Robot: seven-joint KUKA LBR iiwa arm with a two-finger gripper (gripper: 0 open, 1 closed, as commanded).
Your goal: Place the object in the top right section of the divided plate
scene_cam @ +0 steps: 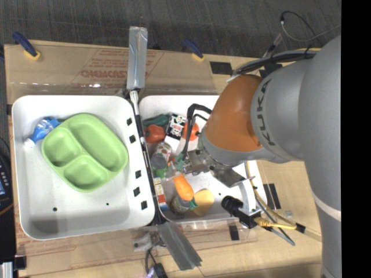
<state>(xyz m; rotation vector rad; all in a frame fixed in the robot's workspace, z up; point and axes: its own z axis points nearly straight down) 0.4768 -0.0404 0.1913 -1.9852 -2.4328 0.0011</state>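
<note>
A light green divided plate (86,149) with three sections lies in the left bin (35,213). All its sections look bare. My gripper (184,164) hangs low over the right bin (174,104), among a pile of toy foods, and the orange band of the arm hides most of it. Just below it lie an orange piece (183,186) and a yellow piece (203,198). A red piece (154,133) and a small can (162,153) sit to its left. I cannot see anything held.
A blue object (44,127) lies against the plate's upper left edge in the left bin. A black and white item (176,126) and a green one (156,120) rest at the back of the right bin. The arm covers that bin's right half.
</note>
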